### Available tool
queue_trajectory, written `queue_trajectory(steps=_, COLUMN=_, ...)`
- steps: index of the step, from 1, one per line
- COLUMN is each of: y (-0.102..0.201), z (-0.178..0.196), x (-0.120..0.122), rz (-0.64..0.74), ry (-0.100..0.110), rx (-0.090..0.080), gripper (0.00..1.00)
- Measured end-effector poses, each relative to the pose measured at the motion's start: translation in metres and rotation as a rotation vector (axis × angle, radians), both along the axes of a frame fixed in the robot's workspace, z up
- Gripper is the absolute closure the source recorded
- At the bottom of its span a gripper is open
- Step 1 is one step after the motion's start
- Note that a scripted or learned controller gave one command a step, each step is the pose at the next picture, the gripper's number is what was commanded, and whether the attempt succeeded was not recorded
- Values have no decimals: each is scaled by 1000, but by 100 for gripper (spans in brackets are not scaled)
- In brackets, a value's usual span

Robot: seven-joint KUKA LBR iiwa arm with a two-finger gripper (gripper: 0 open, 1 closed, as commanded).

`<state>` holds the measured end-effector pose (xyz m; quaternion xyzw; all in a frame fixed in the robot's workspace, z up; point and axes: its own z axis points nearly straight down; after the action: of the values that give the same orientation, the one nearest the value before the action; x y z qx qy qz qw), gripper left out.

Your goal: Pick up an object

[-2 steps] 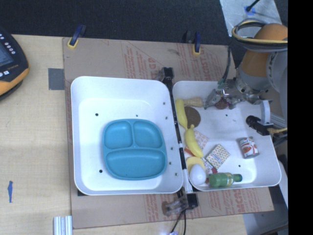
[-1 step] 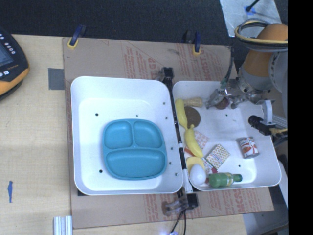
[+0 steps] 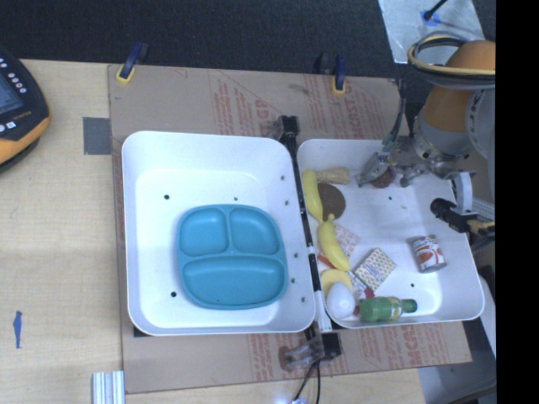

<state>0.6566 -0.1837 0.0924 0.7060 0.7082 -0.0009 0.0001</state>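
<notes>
My gripper (image 3: 389, 178) hangs over the back of the right bin (image 3: 392, 221), fingers spread open with nothing between them. Along that bin's left side lie a yellow banana (image 3: 312, 194), a brown disc (image 3: 332, 200), a second banana (image 3: 330, 244) and a beige piece (image 3: 335, 175). At the front are a white egg (image 3: 339, 301), a green bottle (image 3: 384, 310) lying on its side and a checkered packet (image 3: 374, 268). A red and white can (image 3: 428, 252) lies to the right, in front of the gripper.
The left bin (image 3: 139, 225) holds a blue divided plate (image 3: 232, 255). The grey arm with its orange band (image 3: 472, 57) comes in at the upper right. A yellow and black handset (image 3: 17, 99) lies on the bench at far left.
</notes>
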Motion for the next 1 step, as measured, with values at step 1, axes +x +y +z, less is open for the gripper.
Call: queue_trajectory(steps=1, y=29, z=0, x=0, rz=4, ry=4, rx=1, gripper=0)
